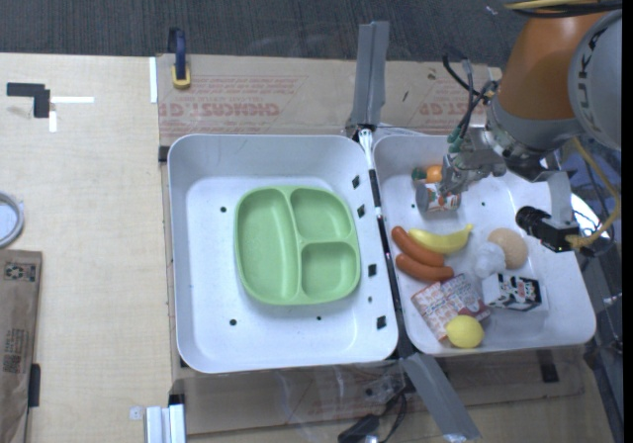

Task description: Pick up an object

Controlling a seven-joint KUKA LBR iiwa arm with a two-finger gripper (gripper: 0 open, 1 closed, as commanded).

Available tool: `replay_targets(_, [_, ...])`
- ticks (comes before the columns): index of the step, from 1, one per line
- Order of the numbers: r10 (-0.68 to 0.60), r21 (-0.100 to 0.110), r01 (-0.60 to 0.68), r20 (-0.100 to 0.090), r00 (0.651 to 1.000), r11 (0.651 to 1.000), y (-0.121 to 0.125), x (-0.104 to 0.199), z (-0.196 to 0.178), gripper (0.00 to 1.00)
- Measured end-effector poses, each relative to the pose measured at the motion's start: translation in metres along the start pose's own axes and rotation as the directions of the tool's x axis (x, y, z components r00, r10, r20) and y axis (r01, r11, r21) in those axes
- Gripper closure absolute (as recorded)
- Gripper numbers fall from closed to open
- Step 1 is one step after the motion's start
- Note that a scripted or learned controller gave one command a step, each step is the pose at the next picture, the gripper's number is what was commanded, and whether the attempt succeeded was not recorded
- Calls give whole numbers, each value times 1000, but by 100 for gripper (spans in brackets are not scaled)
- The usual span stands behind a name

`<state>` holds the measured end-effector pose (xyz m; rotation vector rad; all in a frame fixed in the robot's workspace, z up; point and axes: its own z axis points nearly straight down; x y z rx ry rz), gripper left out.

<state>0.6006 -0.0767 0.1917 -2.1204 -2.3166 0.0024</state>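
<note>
Gripper point(442, 196) low in the right white bin point(574, 317), finger state unclear, yellow plastic banana point(442, 238) just below, lying crosswise.

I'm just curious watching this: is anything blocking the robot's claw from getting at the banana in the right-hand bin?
Nothing visible blocks it. The gripper hangs above the right bin, just behind the banana, which lies uncovered on two sausages. Its top is exposed.
</note>
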Motion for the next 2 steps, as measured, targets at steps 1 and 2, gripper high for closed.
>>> replay_targets(1, [-103, -1, 103, 2, 995, 995, -10, -14, -151, 100])
replay_targets(2, [-235, 2, 235, -1, 972, 972, -61, 43, -27, 100])
